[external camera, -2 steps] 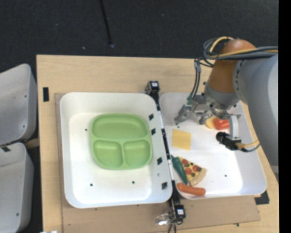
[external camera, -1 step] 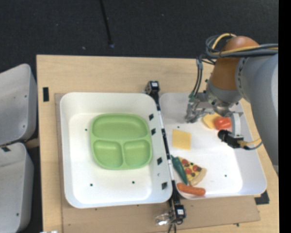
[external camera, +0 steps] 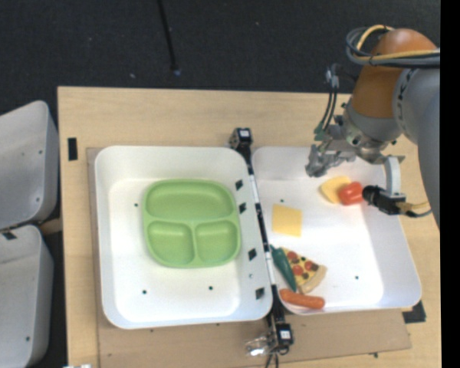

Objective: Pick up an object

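Observation:
The right bin (external camera: 383, 282) holds several toy foods. A yellow cheese square (external camera: 287, 221) lies near its left wall. A pizza slice (external camera: 304, 273) sits lower down, with a green vegetable (external camera: 281, 265) along its left side and a red sausage (external camera: 302, 301) at the bin's front edge. A yellow piece (external camera: 333, 187) with a red piece (external camera: 350, 194) against it lies at the upper right. My gripper (external camera: 320, 165) hangs over the bin's far edge, just up and left of the yellow piece, with nothing seen in it.
A green divided plate (external camera: 192, 222) rests in the middle of the left bin (external camera: 123, 282). A raised divider with black clips (external camera: 254, 228) separates the two bins. The arm's grey body and orange band (external camera: 383, 83) stand over the bench's far right corner.

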Controlling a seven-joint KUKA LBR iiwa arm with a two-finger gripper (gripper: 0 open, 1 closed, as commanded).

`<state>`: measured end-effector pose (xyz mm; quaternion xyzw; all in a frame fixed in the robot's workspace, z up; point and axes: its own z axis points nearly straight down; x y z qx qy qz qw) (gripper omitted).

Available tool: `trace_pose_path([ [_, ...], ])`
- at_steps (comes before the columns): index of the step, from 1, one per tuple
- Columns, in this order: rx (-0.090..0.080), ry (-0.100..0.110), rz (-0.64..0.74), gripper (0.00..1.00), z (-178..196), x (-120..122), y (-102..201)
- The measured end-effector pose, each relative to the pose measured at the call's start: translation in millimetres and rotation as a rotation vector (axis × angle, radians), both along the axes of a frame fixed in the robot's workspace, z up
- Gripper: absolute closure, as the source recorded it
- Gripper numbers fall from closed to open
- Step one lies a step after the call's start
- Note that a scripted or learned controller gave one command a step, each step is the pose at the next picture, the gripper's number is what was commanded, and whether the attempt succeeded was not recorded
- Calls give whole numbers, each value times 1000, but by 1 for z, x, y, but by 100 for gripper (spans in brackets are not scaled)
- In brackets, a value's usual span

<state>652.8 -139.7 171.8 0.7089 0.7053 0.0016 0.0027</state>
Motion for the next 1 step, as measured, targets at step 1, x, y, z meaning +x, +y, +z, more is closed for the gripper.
trace_pose_path([
  [1,-1,-2,2,100,61,-3,-8],
])
